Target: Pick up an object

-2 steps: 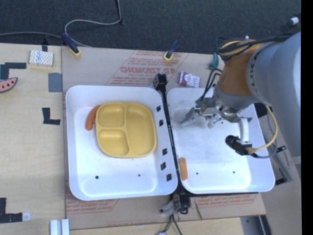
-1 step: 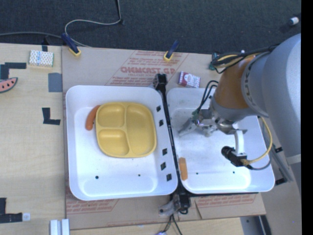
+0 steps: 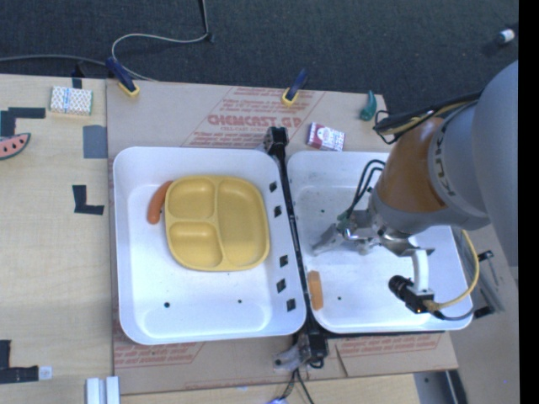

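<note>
A small orange piece [image 3: 315, 289] lies at the left wall of the right bin [image 3: 370, 314], near its front. In the left bin [image 3: 139, 301] a yellow divided plate [image 3: 217, 222] rests flat, with an orange sausage-shaped piece [image 3: 155, 203] against its left edge. My gripper [image 3: 335, 237] hangs over the middle of the right bin, above and to the right of the small orange piece. Nothing shows between its tips.
A small red and white packet [image 3: 324, 136] lies on the cardboard behind the right bin. Yellow and blue clamps [image 3: 295, 87] and a green clip [image 3: 369, 104] sit along the cardboard's back edge. A black divider [image 3: 285, 225] runs between the bins.
</note>
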`<state>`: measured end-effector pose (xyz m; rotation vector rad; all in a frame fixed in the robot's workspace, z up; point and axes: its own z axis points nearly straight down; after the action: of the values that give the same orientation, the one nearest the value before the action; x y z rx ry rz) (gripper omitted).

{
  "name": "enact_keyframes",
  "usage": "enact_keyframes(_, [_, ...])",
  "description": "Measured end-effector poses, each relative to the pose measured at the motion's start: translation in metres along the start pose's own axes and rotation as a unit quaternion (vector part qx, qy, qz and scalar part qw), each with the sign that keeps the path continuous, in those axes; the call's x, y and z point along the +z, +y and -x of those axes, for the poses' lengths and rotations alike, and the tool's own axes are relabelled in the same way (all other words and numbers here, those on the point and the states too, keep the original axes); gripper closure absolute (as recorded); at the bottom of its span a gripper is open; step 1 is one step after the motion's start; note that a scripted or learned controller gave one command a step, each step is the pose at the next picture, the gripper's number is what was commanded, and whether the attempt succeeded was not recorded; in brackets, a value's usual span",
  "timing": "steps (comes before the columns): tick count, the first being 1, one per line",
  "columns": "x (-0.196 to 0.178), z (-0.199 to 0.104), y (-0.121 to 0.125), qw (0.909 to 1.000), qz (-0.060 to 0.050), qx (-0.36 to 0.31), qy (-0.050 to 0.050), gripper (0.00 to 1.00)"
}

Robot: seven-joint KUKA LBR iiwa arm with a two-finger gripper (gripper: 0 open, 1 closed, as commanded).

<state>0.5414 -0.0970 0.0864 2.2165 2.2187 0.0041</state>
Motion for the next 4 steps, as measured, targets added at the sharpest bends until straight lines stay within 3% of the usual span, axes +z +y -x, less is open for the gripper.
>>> enact_keyframes(1, [-0.010,0.001,0.000,1.0000,0.000,0.001,-0.001,1.00])
enact_keyframes(2, [-0.009,0.001,0.000,1.0000,0.000,0.001,-0.001,0.00])
enact_keyframes(3, [0.001,-0.002,0.053,1.0000,-0.002,0.000,0.001,0.00])
enact_keyframes(4, [-0.009,-0.001,0.053,1.0000,-0.001,0.000,0.000,1.00])
